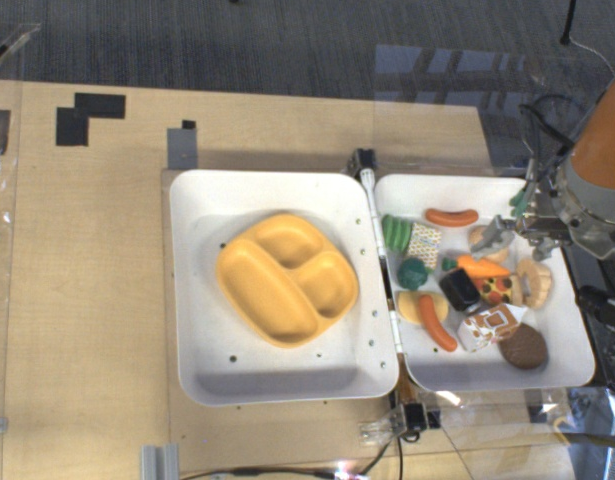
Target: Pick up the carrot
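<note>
I cannot tell if my jaws are apart or together. My gripper hangs over the far right part of the right bin, close to its right rim. Nothing is between them that I can see.

Nearest, along the front rim of that bin, sit one round brown lump and one white and brown patterned piece, which touch each other. To their left lies one long red-orange stick, with one pale yellow piece at its end. The front left corner of the bin floor is bare, so there is room there.

A bit farther in is one black block, one orange and black spotted piece and one lumpy tan thing. They are packed close together.

The carrot lies in the middle of this bin. It is just behind the black block and just left of my gripper. It looks tightly hemmed in at the front.

Left of it is one round teal ball. Farther back are one green ridged thing against the left rim, one speckled piece, and one red sausage near the far rim.

The left bin holds one yellow dish, with bare white floor all around it.
</note>
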`<state>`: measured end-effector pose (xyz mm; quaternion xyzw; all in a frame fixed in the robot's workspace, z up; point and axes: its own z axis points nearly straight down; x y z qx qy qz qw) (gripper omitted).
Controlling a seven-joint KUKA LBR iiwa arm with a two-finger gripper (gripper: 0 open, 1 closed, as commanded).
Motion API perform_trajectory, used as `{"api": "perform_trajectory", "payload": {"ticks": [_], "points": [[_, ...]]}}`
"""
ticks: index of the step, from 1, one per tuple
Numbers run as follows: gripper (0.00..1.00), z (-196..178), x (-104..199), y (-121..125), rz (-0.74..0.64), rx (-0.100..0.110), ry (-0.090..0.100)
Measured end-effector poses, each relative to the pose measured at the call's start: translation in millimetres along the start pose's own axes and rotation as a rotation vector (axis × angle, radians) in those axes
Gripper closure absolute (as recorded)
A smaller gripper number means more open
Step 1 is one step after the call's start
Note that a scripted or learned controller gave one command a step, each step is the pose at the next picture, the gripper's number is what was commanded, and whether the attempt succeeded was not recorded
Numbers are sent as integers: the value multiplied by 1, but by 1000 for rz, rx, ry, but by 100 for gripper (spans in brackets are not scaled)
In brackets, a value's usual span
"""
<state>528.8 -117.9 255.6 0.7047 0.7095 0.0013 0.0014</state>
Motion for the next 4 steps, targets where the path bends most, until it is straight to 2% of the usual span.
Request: {"api": "perform_trajectory", "payload": {"ticks": [1,2,3,4], "points": [[0,140,-45,35,-152,-31,-9],[0,164,-35,60,-140,-15,-4],[100,156,-34,60,-142,-15,-3],[100,109,-7,88,-280,-6,-1]]}}
